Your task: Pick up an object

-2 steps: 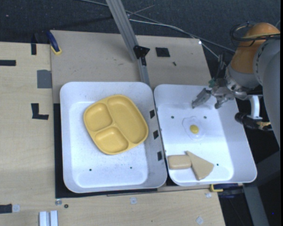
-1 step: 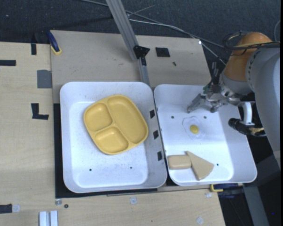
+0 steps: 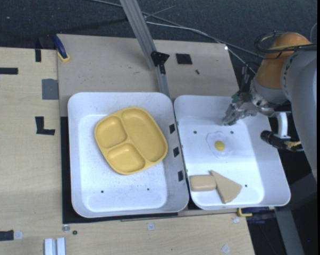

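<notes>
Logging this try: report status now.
Gripper low over right bin, holding nothing visible. Small yellow object just below it, untouched. Path clear.

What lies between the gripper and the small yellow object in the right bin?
Bare white bin floor separates the gripper from the yellow object.

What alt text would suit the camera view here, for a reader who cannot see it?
A grey arm's two-finger gripper hovers over the right white bin, above a small yellow ball, with a beige block and a tan wedge nearer the front. The left white bin holds a yellow three-compartment plastic plate.
</notes>
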Controlling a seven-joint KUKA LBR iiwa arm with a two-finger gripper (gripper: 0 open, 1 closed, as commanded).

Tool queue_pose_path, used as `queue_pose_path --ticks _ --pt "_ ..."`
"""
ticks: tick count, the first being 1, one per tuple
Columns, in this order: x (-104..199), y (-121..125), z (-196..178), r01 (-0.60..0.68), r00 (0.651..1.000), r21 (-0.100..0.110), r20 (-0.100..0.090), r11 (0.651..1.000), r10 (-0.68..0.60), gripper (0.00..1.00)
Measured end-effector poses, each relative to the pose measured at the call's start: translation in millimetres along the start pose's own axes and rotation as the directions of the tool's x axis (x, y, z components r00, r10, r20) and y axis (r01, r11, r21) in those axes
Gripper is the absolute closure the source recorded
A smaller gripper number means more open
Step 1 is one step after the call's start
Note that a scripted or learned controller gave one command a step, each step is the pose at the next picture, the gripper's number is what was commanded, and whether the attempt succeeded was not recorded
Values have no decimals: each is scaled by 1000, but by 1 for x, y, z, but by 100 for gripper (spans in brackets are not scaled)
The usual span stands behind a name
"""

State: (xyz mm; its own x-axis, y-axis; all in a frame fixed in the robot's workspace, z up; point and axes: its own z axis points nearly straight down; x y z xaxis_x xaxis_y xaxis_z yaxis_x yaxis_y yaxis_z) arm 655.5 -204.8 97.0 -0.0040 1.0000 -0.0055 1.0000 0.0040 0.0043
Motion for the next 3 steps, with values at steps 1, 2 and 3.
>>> queue_pose_path --ticks 1,2,3 --pt "-2 -1 -63 -3 1000 1 -4 1000 3 100" --pt "1 -2 -126 -2 1000 -1 -4 1000 2 100" --pt "2 -2 -107 -2 1000 6 -4 1000 2 100"
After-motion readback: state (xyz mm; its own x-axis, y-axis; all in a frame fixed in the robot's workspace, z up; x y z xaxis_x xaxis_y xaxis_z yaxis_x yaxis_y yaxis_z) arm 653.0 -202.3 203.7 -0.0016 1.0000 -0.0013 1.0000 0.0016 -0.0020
